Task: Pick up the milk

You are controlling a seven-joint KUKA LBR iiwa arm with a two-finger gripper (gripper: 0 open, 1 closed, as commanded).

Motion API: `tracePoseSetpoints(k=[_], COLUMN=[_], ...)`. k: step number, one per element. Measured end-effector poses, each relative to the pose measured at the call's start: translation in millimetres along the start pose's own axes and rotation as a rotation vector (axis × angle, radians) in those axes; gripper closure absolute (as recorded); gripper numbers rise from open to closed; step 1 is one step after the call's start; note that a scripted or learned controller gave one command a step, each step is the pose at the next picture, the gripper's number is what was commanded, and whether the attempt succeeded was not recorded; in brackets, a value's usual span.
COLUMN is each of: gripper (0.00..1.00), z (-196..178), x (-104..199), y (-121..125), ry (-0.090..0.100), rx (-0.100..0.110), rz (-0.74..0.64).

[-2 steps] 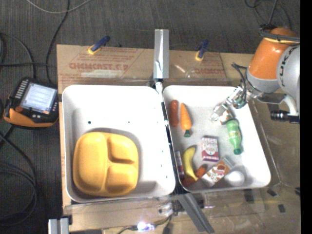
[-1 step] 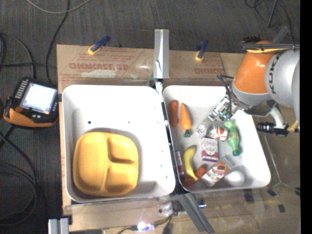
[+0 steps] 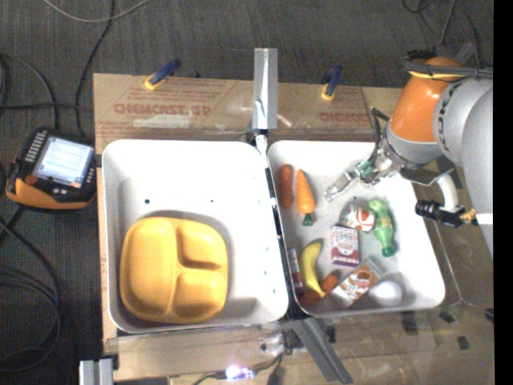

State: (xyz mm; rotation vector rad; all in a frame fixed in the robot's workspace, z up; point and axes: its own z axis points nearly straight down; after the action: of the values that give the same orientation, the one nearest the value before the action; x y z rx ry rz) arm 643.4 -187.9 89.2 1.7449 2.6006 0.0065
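Note:
The milk is a small white and pink carton (image 3: 345, 245) lying flat in the middle of the right bin (image 3: 417, 283). My gripper (image 3: 343, 183) hangs over the back part of that bin, its fingers pointing down and to the left. It is open, nothing sits between the fingers, and it stands apart from the carton, a little behind it.
Around the milk lie a green bottle (image 3: 384, 228), a red and white item (image 3: 361, 217), a banana (image 3: 311, 265), a brown carton (image 3: 357, 282) and a white egg (image 3: 386, 293). A carrot (image 3: 304, 194) and a sausage (image 3: 286, 186) lie near the divider. A yellow tray (image 3: 175, 269) sits in the left bin.

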Motion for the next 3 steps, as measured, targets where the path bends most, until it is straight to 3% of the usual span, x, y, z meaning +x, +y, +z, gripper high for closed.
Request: tracePoseSetpoints(k=[1,2,3], gripper=[0.0,0.0,0.0], z=[-1.5,-9.4,-1.1], x=[14.1,-15.0,53.5], y=[-59.7,-42.0,0.0], ry=[-0.002,0.005,-0.003], rx=[0.001,0.007,0.0], rz=[-0.045,-0.038,-0.246])
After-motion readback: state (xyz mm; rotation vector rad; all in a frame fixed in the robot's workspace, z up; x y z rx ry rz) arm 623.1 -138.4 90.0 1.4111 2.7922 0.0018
